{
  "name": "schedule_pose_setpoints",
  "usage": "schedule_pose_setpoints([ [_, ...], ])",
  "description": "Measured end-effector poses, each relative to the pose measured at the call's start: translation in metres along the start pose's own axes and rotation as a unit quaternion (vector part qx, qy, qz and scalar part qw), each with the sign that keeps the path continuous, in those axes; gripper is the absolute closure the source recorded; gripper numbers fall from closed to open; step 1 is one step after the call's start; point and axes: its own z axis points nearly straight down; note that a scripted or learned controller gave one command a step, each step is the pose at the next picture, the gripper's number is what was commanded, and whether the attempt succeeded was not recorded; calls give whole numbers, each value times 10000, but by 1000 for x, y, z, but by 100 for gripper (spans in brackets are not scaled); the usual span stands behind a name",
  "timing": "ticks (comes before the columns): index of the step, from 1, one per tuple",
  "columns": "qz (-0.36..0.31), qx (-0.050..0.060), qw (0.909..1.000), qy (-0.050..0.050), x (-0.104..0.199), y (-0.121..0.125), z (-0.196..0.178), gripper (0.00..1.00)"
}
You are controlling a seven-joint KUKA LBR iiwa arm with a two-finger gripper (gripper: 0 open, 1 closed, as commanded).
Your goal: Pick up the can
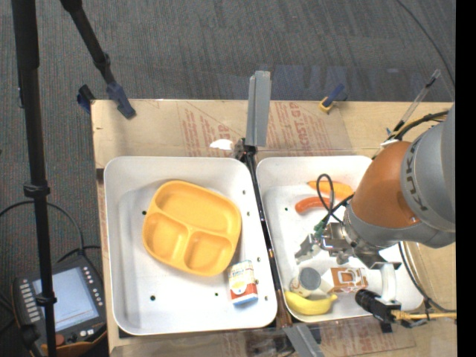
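The can (310, 280) stands upright near the front of the right bin (277, 177), showing its round grey top. A yellow banana (311, 302) lies right against its near side. My gripper (313, 245) hangs over the right bin just behind the can and a little above it in the picture, with nothing seen in its hold. The grey arm with its orange band (387, 195) reaches in from the right and hides part of the bin floor.
In the right bin, a small brown and white box (348, 279) sits right of the can, with an orange carrot-like piece (311, 204) and an orange wedge (335, 190) at the back. In the left bin (123, 288) are a yellow divided plate (192, 227) and a small carton (243, 282).
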Motion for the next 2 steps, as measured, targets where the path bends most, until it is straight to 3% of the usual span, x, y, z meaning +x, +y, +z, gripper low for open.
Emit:
schedule_pose_setpoints([
  [1,57,-14,10000,3,4,-27,16,0],
  [2,190,-13,9998,-1,-38,46,16,0],
])
